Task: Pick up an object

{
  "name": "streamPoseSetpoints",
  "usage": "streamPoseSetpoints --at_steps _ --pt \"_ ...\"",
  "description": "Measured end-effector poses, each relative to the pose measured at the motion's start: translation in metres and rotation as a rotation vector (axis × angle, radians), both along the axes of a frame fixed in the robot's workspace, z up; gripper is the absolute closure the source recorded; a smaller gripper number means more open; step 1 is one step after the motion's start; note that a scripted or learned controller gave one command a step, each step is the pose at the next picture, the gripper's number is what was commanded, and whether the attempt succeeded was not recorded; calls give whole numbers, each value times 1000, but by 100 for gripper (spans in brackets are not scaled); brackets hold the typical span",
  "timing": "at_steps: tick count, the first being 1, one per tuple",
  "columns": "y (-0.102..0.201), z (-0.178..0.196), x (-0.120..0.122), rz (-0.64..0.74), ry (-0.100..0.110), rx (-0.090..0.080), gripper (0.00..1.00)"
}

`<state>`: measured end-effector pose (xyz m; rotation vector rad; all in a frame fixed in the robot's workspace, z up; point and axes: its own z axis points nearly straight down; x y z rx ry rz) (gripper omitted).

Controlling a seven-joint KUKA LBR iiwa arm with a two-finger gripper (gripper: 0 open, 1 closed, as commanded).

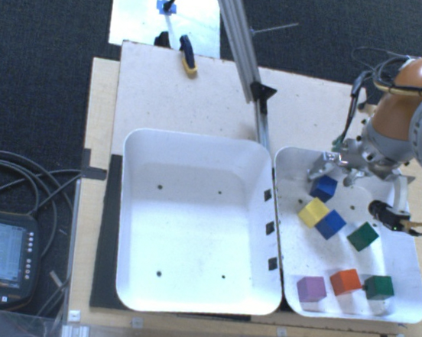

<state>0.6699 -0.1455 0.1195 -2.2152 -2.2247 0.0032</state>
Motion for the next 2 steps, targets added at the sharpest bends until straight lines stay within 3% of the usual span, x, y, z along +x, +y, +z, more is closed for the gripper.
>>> streamPoseSetpoints --at_steps 1,2 --pt "0 -13 1 1 -4 -1 0" --pt "0 -1 2 4 -8 -2 100"
